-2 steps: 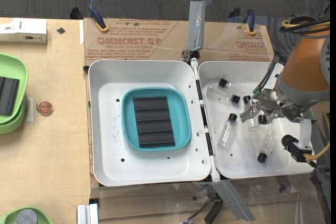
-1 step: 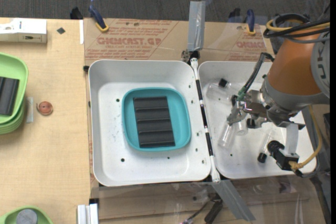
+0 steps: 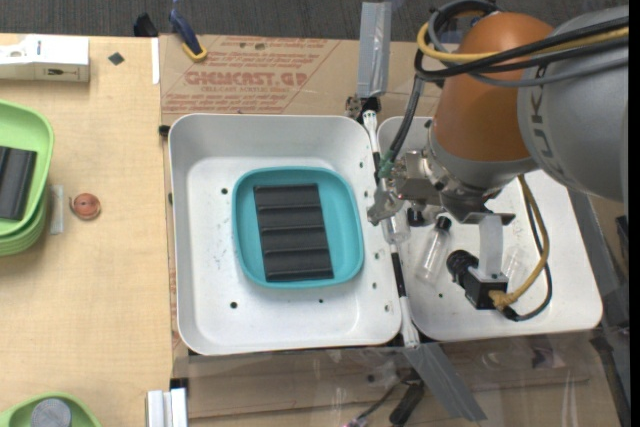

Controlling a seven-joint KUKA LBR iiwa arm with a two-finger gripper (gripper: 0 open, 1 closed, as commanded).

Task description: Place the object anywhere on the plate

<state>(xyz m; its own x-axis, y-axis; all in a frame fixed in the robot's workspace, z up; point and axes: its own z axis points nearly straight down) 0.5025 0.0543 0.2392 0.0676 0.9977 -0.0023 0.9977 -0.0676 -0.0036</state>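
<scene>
Lying flat in the middle of the plate [image 3: 244, 245]: the block [image 3: 292, 233], black and ribbed, with teal rim showing on every side. Judged from that alone, looks placed as the task asks, provided this block is the object meant; sits square and low, so unlikely to tip or slide.

Sitting in the left bin [image 3: 200, 300], slightly toward its right wall, the plate itself, level on the white floor. Probably put there to give a broad, dished target that forgives a loose drop.

Hanging over the right bin [image 3: 565, 310], just beyond the shared wall between the two bins, the gripper [image 3: 428, 237], well apart from the block and touching neither it nor the plate. Cannot tell whether open or closed, being a tangle of clear and metal parts seen from above; nothing dark like the block seen in it. Reaching in from the right, the arm [image 3: 490, 95], its orange band bulking over the wrist, with a yellow cable [image 3: 540, 250] looping down beside it to a black fitting low in the right bin.

Spread under the far edges of both bins, a cardboard sheet [image 3: 250, 75], likely as a liner for the bench [image 3: 110, 315]. Set off at the left edge, away from the working area, a green tray [image 3: 28, 130] holding another dark piece, and a small white box [image 3: 45, 60] behind it.

Next, by this reading: nothing more than confirming the block lies on the plate.
</scene>
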